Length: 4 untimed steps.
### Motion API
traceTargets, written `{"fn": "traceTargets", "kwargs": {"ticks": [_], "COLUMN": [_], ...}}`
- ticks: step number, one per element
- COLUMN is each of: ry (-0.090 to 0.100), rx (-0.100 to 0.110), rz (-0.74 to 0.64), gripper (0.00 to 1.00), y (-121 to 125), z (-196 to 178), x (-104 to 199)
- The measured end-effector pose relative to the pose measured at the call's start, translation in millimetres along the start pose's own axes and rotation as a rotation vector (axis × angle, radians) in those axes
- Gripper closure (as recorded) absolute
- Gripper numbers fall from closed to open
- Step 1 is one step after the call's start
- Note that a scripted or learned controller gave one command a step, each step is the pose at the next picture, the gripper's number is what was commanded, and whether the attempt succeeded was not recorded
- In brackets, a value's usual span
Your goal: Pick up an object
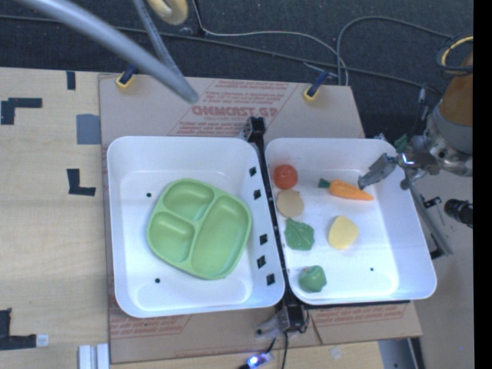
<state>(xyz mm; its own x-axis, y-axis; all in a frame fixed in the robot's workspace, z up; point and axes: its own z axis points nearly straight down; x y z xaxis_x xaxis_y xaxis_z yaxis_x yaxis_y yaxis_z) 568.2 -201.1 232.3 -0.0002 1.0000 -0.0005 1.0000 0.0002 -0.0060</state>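
Observation:
The right bin (400,275) holds several toy foods: an orange carrot (351,191), a red tomato (285,176), a beige round piece (290,203), a green leafy piece (299,234), a yellow piece (343,232) and a green broccoli-like piece (312,278). My gripper (389,180) hangs over the bin's right rim, just right of the carrot's tip. It is open, with nothing between its fingers. One grey finger (374,172) points down-left toward the carrot.
The left bin (127,206) holds a green divided plate (200,227). A black divider (265,221) runs between the bins. Cables and clamps lie beyond the bins' far edge. The arm's orange band (460,98) is at the right.

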Motion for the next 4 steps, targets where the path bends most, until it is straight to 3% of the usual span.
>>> {"fn": "traceTargets", "kwargs": {"ticks": [2, 3, 4], "ry": [0.000, 0.000, 0.000], "rx": [0.000, -0.004, -0.009], "rz": [-0.001, -0.003, -0.001], "gripper": [0.00, 1.00, 1.00], "y": [5.2, 6.9, 1.5], "z": [105.6, 92.5, 48.1], "x": [-4.2, -3.5, -3.0]}}
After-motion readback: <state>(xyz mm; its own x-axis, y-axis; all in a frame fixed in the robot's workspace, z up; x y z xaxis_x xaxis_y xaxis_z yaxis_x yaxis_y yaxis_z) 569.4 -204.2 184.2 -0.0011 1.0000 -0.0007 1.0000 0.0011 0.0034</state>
